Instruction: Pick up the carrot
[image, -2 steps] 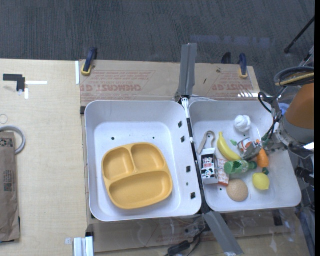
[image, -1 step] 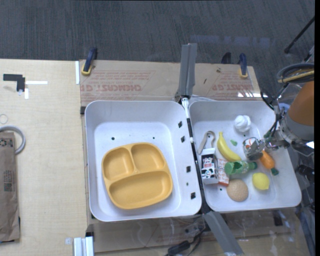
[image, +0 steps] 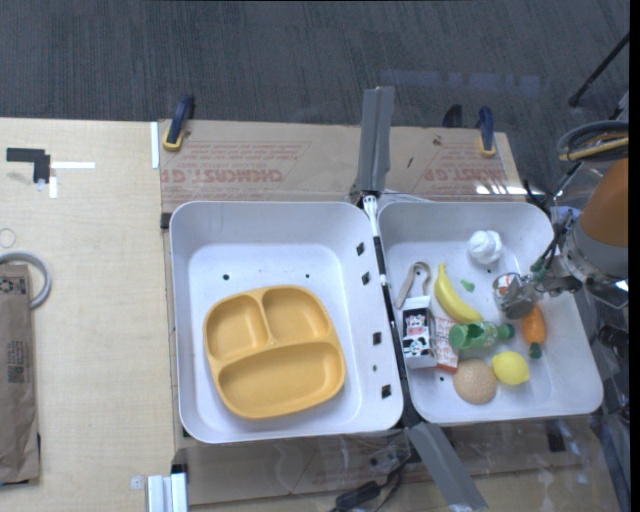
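One end effector (image: 517, 291) hangs low in the right bin (image: 560, 400), just beside the orange carrot (image: 535, 325), and I cannot tell its state.

1 fixed camera, high above the bench, looking down at a slant, both white bins (image: 190, 300) in frame

The arm (image: 600, 240) is grey with a broad orange band above the wrist, narrowing to a small metallic gripper (image: 515, 290) with green-tinted parts.
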